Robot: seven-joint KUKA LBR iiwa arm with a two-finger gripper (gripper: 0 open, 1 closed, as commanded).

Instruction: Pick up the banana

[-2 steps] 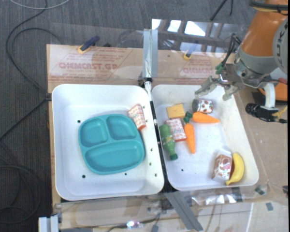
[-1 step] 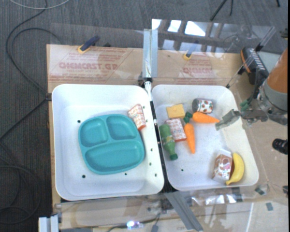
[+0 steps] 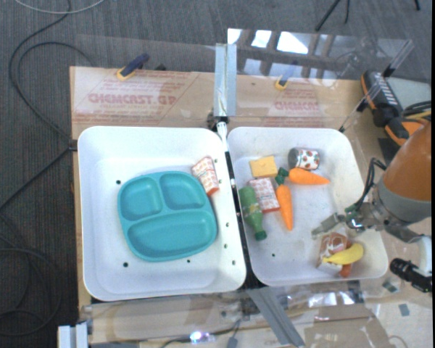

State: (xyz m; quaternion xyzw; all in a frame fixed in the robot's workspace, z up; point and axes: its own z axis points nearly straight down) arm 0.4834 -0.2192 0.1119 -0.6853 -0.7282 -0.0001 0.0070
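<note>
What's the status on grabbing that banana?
Gripper just above banana, nothing held. Banana in right bin's near corner, against a red-white packet.

Arm (image 3: 413, 176) enters from right edge, orange band uppermost, grey wrist below it. Wrist angles down and left. Gripper (image 3: 332, 227) extends leftward from wrist, low, slanted toward lower left. Metal fingers (image 3: 323, 229) thin, grey, pointing left. Gap between fingers too small to judge. Nothing visibly clamped between them.
</note>
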